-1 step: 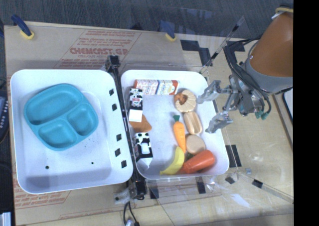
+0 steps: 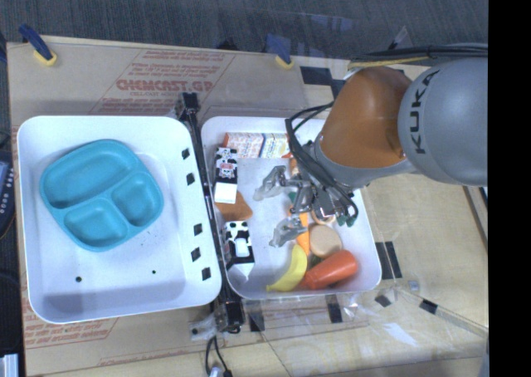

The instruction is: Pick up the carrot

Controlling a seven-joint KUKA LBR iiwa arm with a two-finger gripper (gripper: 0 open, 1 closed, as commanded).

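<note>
Carrot [image 2: 333,268]: orange-red, lying in the right bin [image 2: 249,284] at its near right corner, long axis roughly along the bin's near wall, slightly tilted. Touching it: banana [image 2: 290,272] at its left end, round tan piece [image 2: 323,242] just behind. Tool [image 2: 280,211]: fingers spread, nothing between them, hovering behind and left of the carrot, near but apart

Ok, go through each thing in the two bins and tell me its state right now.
Gripper: open, fingers spread, holding nothing.
Carrot: lying flat in the right bin's near corner, not grasped.
Banana: lying beside the carrot, touching it.
Blue tray: resting in the left bin, compartments facing up.
</note>
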